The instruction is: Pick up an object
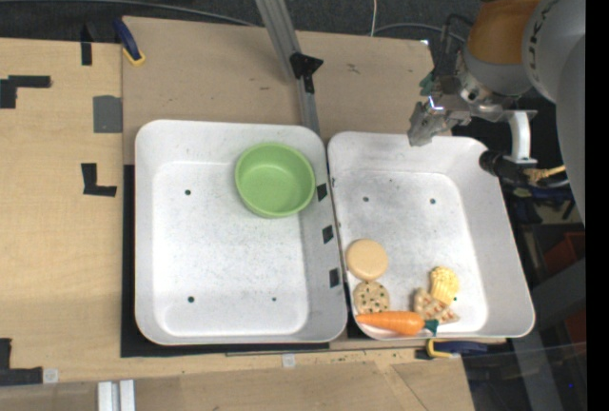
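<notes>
Bins: green bowl (275, 179) left, toy food (400, 300) right; gripper (424, 127) state unclear.

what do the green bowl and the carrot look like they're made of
Green bowl: probably plastic, going by its uniform matte lime colour and smooth moulded rim. Carrot: likely a plastic toy, evenly bright orange with a green tip; too small to be sure.

Arm (519, 24) reaches in, gripper (422, 128) angled down.
</notes>
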